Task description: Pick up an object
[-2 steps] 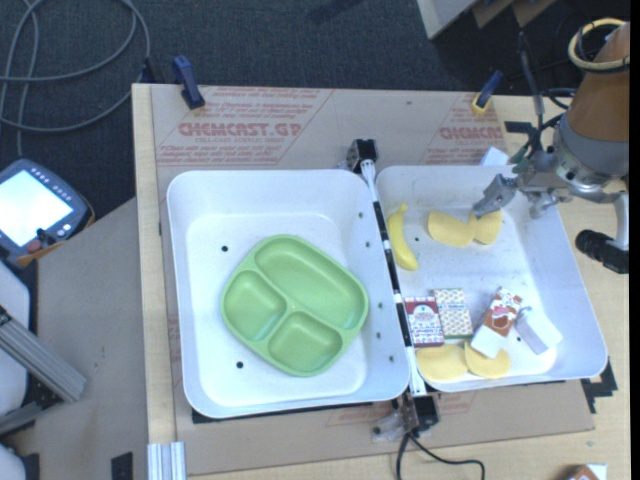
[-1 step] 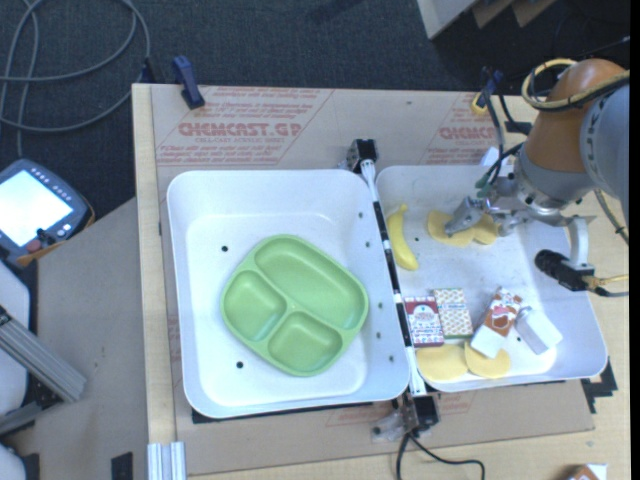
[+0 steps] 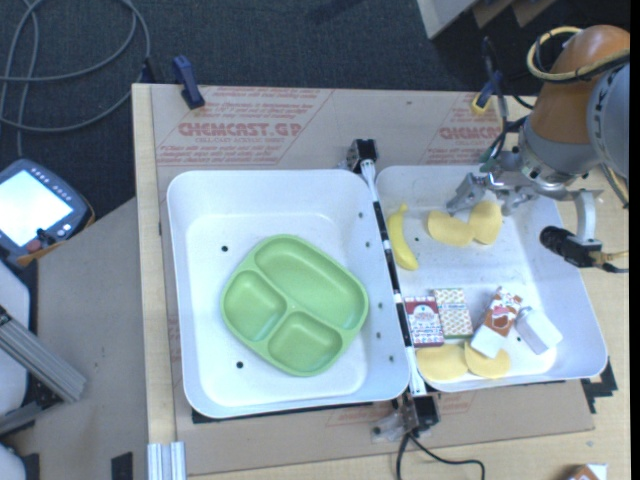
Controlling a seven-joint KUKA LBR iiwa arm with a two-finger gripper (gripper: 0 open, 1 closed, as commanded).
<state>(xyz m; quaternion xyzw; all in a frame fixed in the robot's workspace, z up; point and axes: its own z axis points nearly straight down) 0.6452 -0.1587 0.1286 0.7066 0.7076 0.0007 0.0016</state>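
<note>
Hovering over yellow pieces (image 3: 463,226) in the right bin (image 3: 570,298), the end effector (image 3: 487,194) has unreadable closure.

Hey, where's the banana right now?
The banana lies in the right bin, against its left wall beside the divider, just left of the yellow pieces under the gripper.

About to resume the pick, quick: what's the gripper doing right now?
Gripper: low over the yellow pieces in the right bin; grasp cannot be told.
</note>
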